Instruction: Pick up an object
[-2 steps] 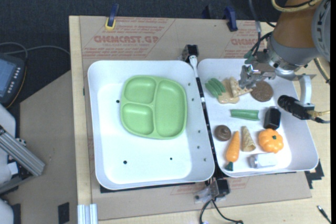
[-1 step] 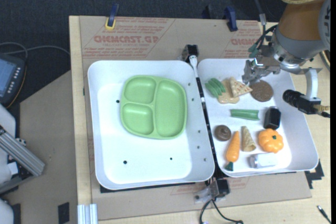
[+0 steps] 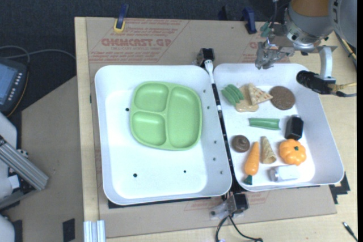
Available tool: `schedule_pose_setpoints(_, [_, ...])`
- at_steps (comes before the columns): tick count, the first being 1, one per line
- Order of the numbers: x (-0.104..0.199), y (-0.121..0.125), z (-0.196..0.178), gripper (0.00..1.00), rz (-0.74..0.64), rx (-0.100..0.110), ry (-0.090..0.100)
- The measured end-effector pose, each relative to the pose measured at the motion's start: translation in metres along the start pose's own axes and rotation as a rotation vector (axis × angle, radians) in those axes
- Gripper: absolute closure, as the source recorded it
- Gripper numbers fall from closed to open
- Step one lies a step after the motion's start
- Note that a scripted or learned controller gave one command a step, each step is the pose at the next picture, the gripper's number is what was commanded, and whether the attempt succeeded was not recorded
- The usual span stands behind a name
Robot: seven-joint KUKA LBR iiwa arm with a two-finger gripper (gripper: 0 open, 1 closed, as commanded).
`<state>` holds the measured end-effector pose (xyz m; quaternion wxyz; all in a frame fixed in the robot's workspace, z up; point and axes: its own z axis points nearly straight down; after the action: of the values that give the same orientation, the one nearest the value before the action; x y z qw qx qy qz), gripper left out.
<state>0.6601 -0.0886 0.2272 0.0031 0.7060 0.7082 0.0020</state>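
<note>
Cardboard-topped bench (image 3: pixel 170 37), two white bins: left bin (image 3: pixel 113 167) with green divided plate (image 3: pixel 167 115); right bin (image 3: pixel 326 144) with toy foods, including carrot (image 3: pixel 252 158) and pumpkin (image 3: pixel 292 151). Gripper (image 3: pixel 265 59) above right bin's far rim, nothing between fingers; finger spacing indiscernible. Pick not yet begun; descent, grasp, lift remaining.

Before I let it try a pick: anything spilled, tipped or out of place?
Nothing stands out. The toy food lies loose in the right bin, the green plate sits flat in the left bin, and the gripper hovers above the right bin's far edge.
</note>
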Motion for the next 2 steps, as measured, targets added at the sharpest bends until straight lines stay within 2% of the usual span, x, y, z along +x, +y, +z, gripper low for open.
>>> schedule_pose_setpoints(1, [-0.001,0.013,0.003,1.00,0.002,0.002,-0.001])
schedule_pose_setpoints(2, [-0.001,-0.002,-0.005,1.00,0.004,0.009,0.001])
